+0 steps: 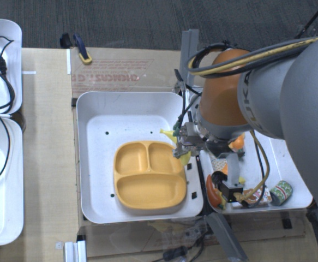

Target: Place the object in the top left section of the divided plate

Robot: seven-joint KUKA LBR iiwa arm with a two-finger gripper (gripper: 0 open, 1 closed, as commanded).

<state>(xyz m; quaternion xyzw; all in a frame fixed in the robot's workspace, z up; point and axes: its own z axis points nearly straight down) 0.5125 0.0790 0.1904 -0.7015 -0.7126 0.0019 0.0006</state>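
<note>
A: Where's the obj?
B: Yellow banana-like piece point(176, 140), at the right rim of the divided plate point(149, 174), half over its upper-right section. Plate sits in left bin point(93, 146).
A: Gripper?
B: Gripper point(185, 143) right on the obj; can't tell whether it's clamped. Right bin point(298, 192) has a green can point(282, 192), red item point(213, 191), orange piece point(236, 142).

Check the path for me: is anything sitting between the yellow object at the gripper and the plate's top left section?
Nothing visible blocks it. The yellow object is at the gripper, just off the divided plate's right rim. Between it and the top left section lies the top right section, with nothing visible in it.
</note>
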